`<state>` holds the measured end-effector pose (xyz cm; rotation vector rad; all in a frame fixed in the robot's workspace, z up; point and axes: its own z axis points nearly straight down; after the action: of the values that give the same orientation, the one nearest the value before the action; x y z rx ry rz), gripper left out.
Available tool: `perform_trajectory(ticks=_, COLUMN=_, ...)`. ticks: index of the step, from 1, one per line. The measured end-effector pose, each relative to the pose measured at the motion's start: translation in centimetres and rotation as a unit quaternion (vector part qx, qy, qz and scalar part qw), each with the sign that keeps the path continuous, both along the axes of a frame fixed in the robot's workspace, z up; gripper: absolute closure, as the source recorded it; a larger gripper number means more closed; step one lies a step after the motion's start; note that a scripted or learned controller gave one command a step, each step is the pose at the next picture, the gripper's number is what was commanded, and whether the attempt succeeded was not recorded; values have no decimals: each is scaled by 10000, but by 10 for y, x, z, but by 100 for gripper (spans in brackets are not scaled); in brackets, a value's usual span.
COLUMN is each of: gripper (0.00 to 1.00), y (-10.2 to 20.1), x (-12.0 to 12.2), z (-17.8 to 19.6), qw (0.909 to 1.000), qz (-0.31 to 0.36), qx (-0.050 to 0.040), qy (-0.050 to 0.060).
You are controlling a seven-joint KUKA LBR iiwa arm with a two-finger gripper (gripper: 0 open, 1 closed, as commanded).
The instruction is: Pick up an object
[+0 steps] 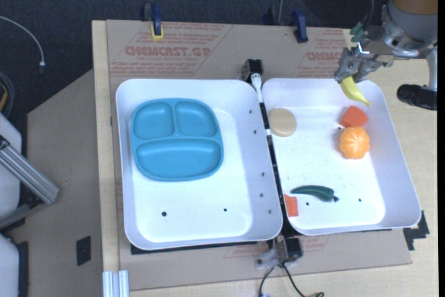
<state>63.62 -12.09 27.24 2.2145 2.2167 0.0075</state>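
Observation:
My gripper [353, 71] hovers over the back right corner of the right bin [396, 181], shut on the top end of a small yellow banana [354, 91]. The banana hangs from the fingers, tilted down to the right, above the bin floor. Below it in the same bin lie a red piece [354, 116] and an orange fruit [354, 142], touching each other. A beige round disc [282, 122] lies near the bin's back left. A dark green pepper [314, 193] lies toward the front, with a small orange-red block [290, 205] at the front left corner.
The left bin [201, 215] holds a blue divided plate [177, 139] in its back half. A black clip [253, 69] sits at the top of the seam between the bins. Blue clamps [299, 26] pin the cardboard base at the back. Cables hang behind the arm.

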Motion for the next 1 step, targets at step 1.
perform_trajectory(ticks=1, gripper=100, y=44, x=-27, z=-15, qw=10000, qz=14, qx=24, qy=67)
